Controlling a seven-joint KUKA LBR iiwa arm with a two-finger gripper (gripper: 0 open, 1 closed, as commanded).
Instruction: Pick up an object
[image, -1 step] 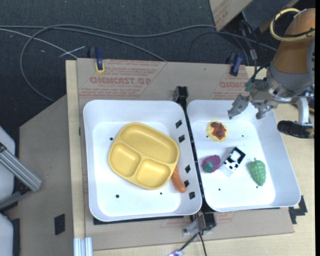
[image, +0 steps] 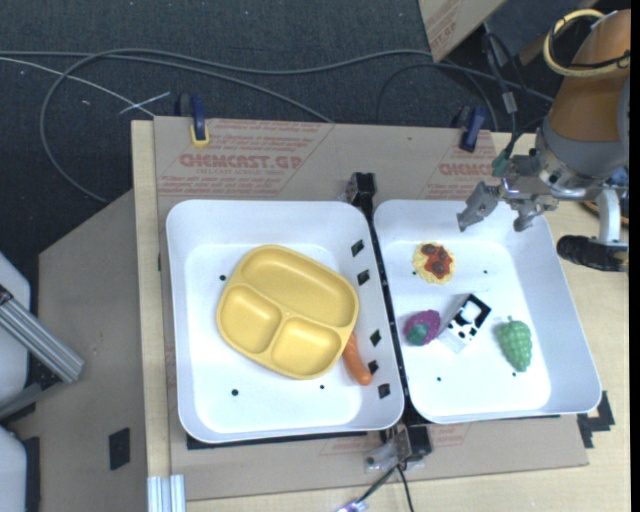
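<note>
The arm comes in from the right, its orange band high at the upper right corner. The tool (image: 503, 212) hangs over the far edge of the right bin (image: 560, 330), its two fingers spread apart and nothing between them. One fingertip (image: 470, 216) points down toward the bin's upper left area; the other sits over the bin's far rim.

In the right bin lie four small things, all apart from the tool. A yellow piece with red spots (image: 435, 262) sits nearest the tool, toward the bin's far left part. Nearer the camera, a purple lump (image: 422, 327) lies close to the divider between the bins. Just beside it, to the right, is a black and white block (image: 467, 320); the two look to be touching or nearly so. Further right lies a green lump (image: 516, 343), near the block but apart from it.

The left bin (image: 190, 330) holds a yellow tray (image: 287, 311) with three compartments, turned at an angle. An orange carrot (image: 356, 362) lies at the tray's near right corner, partly tucked beside it and close to the divider.

Both bins rest on a cardboard sheet (image: 250, 150) on the surface, held at the far edge by two blue clamps (image: 198, 118). Cables (image: 90, 80) run across the dark floor beyond
</note>
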